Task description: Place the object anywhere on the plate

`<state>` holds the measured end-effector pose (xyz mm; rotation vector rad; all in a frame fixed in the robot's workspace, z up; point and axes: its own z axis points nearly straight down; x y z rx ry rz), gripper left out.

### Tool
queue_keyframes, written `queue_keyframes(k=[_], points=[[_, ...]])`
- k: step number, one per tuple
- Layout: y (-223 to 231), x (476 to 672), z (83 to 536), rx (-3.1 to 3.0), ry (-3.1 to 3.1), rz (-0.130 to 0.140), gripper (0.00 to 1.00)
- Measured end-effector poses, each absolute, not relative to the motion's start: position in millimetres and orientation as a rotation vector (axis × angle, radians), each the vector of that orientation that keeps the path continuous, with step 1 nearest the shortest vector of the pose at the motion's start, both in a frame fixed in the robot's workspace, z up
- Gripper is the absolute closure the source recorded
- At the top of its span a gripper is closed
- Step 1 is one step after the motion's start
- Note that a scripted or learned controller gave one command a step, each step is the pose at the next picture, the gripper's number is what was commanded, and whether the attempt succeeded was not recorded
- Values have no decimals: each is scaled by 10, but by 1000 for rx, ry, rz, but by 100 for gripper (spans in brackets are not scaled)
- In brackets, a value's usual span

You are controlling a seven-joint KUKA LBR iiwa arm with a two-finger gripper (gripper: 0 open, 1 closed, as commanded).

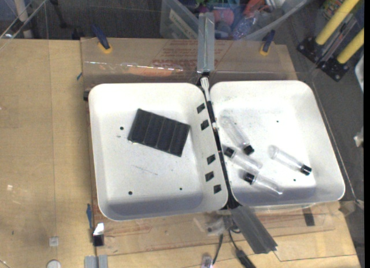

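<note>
Clear tubes [289, 162] with black caps lie scattered in the right bin [324, 116], their transparent bodies hard to trace. Left bin [104, 145] holds a dark ridged plate [159, 132].

Dark ribbed plate [159, 132] lies flat, askew in left bin; clear black-capped tubes [254, 160] lie in right bin

Dark ribbed plate [159, 132] in left bin [110, 102]; clear tubes [289, 161] in right bin [300, 96].
</note>
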<state>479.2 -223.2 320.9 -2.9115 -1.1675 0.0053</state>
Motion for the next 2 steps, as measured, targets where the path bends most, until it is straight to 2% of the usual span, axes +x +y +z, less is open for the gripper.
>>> queue_keyframes(k=[2], points=[[-2232,4795,3230,-3113,-421,4,100]])
